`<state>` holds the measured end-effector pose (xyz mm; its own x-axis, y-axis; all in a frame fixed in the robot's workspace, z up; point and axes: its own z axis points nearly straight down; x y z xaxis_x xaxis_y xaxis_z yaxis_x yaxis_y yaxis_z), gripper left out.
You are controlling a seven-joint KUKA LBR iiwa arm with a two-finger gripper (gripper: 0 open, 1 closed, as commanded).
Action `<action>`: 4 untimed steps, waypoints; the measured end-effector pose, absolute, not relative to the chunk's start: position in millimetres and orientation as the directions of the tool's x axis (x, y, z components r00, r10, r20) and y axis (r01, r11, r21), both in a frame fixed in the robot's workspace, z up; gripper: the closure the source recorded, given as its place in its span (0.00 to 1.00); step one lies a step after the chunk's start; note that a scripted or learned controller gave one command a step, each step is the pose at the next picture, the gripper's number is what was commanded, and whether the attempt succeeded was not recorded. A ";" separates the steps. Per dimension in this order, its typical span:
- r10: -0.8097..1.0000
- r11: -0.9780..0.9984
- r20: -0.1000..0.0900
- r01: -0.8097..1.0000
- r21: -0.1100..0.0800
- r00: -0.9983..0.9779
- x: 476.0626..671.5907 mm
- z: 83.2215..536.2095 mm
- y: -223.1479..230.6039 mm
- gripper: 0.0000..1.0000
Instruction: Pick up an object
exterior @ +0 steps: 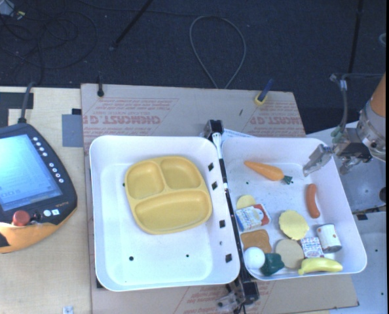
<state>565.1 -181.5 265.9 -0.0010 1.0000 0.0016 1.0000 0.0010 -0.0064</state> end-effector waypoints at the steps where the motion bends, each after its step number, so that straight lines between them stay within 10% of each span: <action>1: 1.000 0.001 0.003 1.000 -0.009 -0.001 532.1 158.8 -169.1 0.00; 2: 1.000 0.000 0.002 1.000 -0.002 0.000 490.7 87.3 -154.6 0.00; 4: 1.000 0.000 0.002 1.000 -0.001 0.000 571.0 86.6 -90.3 0.00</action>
<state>571.0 -90.3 86.6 -0.0004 1.0000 0.0016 1.0000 0.0004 -0.0006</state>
